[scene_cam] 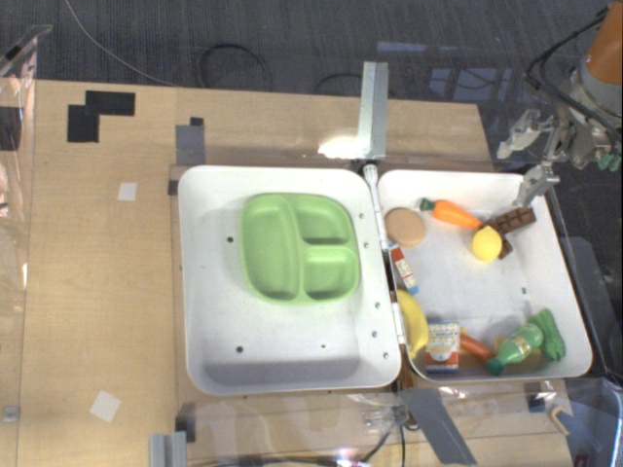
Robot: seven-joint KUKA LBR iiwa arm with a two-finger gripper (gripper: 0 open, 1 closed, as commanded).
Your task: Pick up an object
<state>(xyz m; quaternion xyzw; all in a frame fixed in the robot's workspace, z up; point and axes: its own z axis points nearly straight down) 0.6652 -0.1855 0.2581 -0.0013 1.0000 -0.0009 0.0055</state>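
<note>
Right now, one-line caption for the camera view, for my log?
Gripper hangs over the right bin's far corner near the chocolate bar; green tray in left bin.

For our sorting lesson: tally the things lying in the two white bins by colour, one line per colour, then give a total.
Green: 2, tray, bottle
Orange: 2, carrot, second carrot
Yellow: 2, lemon, banana
Brown: 2, bar, tan disc
Mixed colours: 2, carton, small tube
Total: 10
</note>
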